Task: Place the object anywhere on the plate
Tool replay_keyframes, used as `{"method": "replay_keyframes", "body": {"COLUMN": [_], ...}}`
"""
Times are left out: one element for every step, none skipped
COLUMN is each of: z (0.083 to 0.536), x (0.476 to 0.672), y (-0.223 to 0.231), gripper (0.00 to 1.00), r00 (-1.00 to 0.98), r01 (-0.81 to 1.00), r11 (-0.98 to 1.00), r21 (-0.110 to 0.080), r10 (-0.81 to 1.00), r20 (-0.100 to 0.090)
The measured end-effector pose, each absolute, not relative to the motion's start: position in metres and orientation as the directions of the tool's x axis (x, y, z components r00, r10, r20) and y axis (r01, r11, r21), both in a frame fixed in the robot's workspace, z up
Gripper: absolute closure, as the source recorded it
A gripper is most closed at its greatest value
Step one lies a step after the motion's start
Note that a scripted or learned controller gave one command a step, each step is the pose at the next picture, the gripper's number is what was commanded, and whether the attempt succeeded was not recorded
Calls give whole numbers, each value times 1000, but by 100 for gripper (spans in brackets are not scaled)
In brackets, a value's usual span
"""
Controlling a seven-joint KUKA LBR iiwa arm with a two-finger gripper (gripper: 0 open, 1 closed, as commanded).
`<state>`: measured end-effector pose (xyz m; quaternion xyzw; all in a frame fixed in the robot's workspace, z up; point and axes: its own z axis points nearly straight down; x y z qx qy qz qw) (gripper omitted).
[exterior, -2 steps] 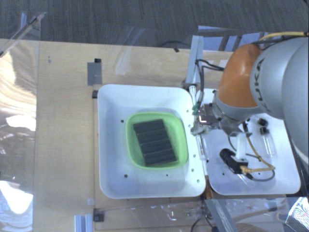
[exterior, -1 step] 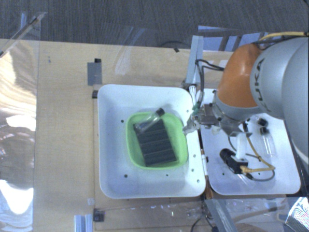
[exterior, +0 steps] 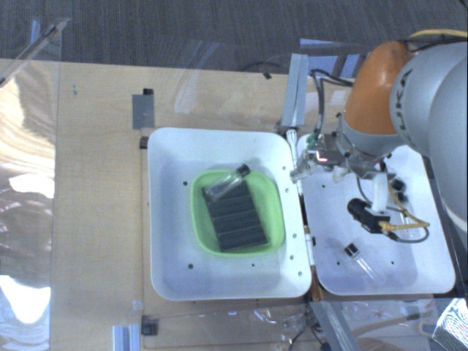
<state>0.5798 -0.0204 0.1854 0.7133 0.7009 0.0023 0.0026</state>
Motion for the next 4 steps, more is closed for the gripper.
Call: {"method": "replay_keyframes", "body": {"z": [233, 227, 185, 278], "x": [554, 553, 557, 503], "y": [-55, 12, -31, 45], "gripper": [0, 0, 0, 0], "r00": [54, 11, 25, 111], "r01": [999, 1000, 1000, 994], "r11": [-54, -11, -25, -111], "r21": [7, 6, 4, 7], "r10": [999, 1000, 1000, 994], "r20": [-1, 1, 0, 2]}}
